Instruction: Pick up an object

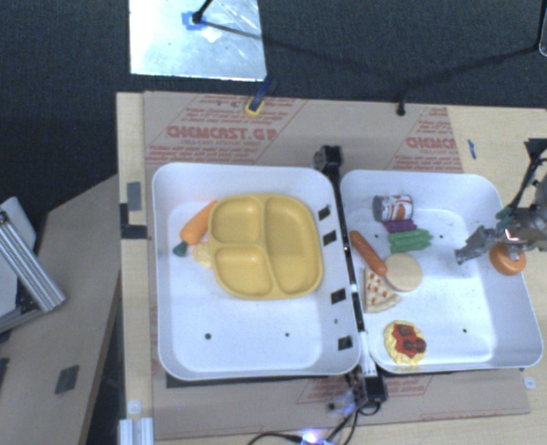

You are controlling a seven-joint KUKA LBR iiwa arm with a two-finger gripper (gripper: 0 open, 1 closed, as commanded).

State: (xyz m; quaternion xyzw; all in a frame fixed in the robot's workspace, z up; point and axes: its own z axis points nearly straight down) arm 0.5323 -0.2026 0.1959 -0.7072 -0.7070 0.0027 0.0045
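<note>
The right bin [510,341] is the landmark. Nearest in it lies a pasta plate [405,340]; beyond that a pizza slice [378,292], a round bun [403,272], a hot dog [366,250], a green piece [410,240] and a can [393,207]. The gripper [473,247] hovers at this bin's right side, over bare floor; whether it is apart or together I cannot tell. It probably should centre over the bun, which stands clearest. Left of the bin sits a yellow tray [260,247]; beyond, brown cardboard [218,133] and dark carpet [60,82].

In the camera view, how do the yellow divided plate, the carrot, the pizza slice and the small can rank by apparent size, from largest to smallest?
1. Yellow divided plate, by far the largest.
2. Carrot.
3. Pizza slice and small can: these two look about alike, so I leave them unranked.
</note>
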